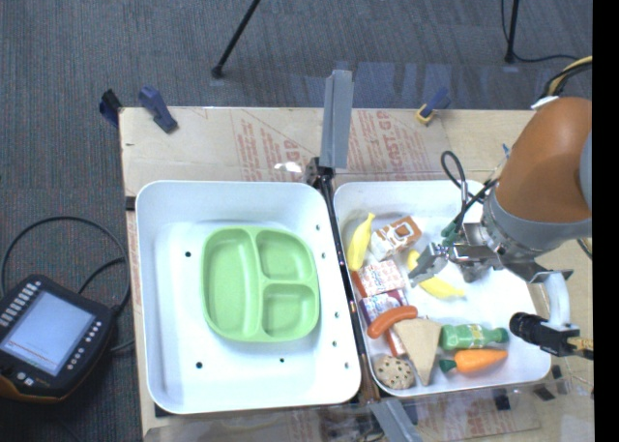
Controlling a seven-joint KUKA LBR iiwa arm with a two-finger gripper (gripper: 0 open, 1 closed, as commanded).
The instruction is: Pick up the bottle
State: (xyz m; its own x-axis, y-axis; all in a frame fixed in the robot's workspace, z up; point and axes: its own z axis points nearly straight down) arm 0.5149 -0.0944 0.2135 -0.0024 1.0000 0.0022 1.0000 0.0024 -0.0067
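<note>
Here the gripper (431, 263) hovers with jaws apart (nothing between them) over the right bin (527, 358); the green bottle (473, 337) lies at its five o'clock, beside the carrot (474, 361).

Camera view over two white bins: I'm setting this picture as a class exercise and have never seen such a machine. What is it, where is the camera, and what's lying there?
The camera sits fixed above a bench, looking down at a slant. The grey and orange shape on the right is a robot arm; its gripper, the two-fingered grasping part, hangs over the right bin. Its fingers look spread, with nothing between them.

The left bin holds a green divided plate. The right bin holds toy food: a banana, a hot dog, a cookie, a carrot and a green bottle, which the arm is meant to pick up. The bottle lies on its side, apart from the gripper.
</note>
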